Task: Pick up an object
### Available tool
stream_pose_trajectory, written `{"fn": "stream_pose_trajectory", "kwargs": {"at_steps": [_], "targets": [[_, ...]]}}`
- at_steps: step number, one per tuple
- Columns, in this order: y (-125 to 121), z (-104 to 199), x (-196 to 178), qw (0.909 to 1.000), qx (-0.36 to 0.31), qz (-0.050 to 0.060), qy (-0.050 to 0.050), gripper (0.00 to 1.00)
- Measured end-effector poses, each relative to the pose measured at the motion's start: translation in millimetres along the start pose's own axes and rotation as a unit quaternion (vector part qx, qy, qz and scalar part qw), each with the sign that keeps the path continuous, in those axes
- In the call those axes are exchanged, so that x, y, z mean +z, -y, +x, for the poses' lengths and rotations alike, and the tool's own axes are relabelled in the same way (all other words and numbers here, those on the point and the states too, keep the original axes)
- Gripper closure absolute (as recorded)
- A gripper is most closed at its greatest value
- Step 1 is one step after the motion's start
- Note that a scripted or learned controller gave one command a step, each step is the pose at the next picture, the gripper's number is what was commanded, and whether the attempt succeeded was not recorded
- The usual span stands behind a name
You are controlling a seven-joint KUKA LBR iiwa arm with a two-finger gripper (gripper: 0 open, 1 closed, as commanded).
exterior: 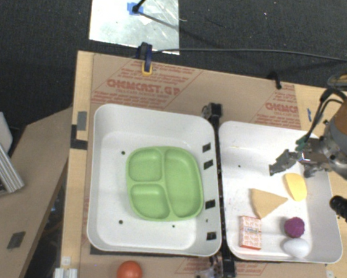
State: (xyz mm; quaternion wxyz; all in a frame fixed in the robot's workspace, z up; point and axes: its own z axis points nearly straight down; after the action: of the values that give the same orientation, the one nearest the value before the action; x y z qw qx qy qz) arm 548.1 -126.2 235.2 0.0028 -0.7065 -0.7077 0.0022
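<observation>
Camera view: arm in from right, end effector [289, 160] over right bin [248, 137], upper part. Fingers look spread apart, nothing between them, touching nothing I can make out. Nearest obj: yellow piece [296, 186], just below-right of tips, long axis slanting down-right. Tan wedge [266, 202] a bit further down. Purple ball [295, 227], white egg [296, 247], red-white box [250, 231] near bin's front. Green tray [164, 184] in left bin, well apart. Likely next: short drop toward yellow piece.

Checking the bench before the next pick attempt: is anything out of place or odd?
One thing: an orange ball lies on the bench outside both bins, in front of the left bin. The green divided tray sits slightly askew in that bin.
</observation>
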Motion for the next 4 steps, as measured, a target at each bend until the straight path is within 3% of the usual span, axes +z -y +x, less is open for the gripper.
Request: {"fn": "stream_pose_trajectory", "kwargs": {"at_steps": [1, 3, 4], "targets": [[-2, 0, -4, 1.0, -0.001, -0.004, 0.001, 0.0], [11, 15, 94, 1.0, 0.0, -0.002, 0.0, 0.0], [8, 15, 141, 1.0, 0.0, -0.008, 0.002, 0.0]]}}
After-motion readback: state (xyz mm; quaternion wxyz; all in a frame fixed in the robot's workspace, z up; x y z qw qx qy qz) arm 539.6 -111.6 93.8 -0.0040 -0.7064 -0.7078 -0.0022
